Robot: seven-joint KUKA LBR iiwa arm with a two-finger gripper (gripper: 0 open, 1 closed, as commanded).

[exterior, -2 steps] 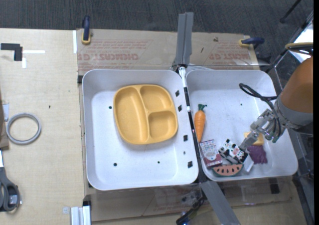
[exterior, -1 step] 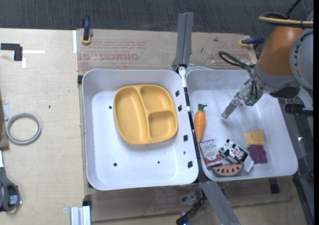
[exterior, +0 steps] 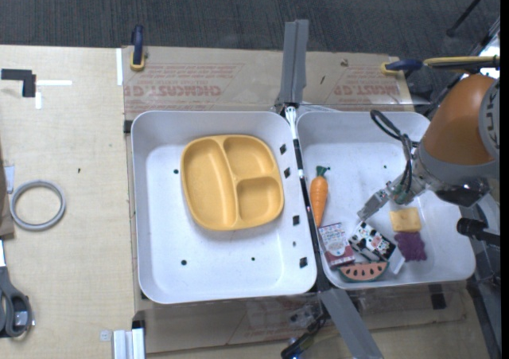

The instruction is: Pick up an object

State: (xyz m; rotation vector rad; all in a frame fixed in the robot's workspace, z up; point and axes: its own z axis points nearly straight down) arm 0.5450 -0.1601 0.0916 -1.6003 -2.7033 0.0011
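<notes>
The right bin [exterior: 350,138] holds several small things. An orange toy carrot [exterior: 318,197] lies along its left wall. A yellow block [exterior: 406,220] and a purple piece [exterior: 411,246] lie at its right side. A black-and-white toy [exterior: 372,243], a small printed packet [exterior: 332,238] and a watermelon slice [exterior: 364,272] crowd the front. My gripper [exterior: 380,202] hangs low in this bin, just left of the yellow block and above the black-and-white toy. I see nothing held in it.
The left bin [exterior: 159,262] holds a yellow divided plate [exterior: 232,182]. A grey tape ring [exterior: 35,204] and scissors [exterior: 14,311] lie on the bench to the left. The arm's orange band [exterior: 464,122] overhangs the right bin's right edge.
</notes>
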